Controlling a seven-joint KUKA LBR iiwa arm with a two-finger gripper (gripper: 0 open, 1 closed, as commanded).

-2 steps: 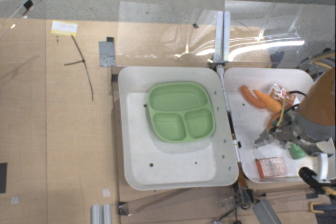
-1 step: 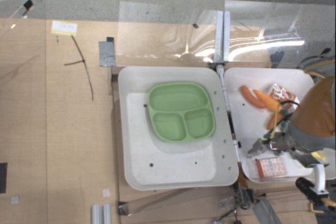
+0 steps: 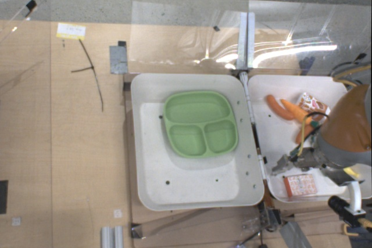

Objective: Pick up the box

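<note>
Red-and-white printed box (image 3: 300,185) lies flat in the right bin (image 3: 264,125), near that bin's front edge. Gripper (image 3: 283,164) sits just above-left of the box, w/ its tip pointing toward the divider betw. the two bins. Box is beside the jaws, not betw. them: nothing visible gripped. Can't tell how wide the jaws stand; the tip is small and dark against the bin floor, partly blurred. Grey arm (image 3: 347,148) w/ orange band comes in from the right bin's right side and covers much of that side of the bin, just beyond the box's far-right corner.

Further back in the right bin from the box: an orange carrot-like toy (image 3: 286,108), elongated, lying at a slant, and next to it, toward the arm, a small packet w/ red-and-white print (image 3: 313,104). Coloured wires (image 3: 306,130) run from the arm's wrist down toward the gripper, passing betw. the carrot toy and the box.

Left of the box, across the divider, the left bin (image 3: 148,183) holds a green 3-compartment tray (image 3: 201,124), well apart from the box.
</note>
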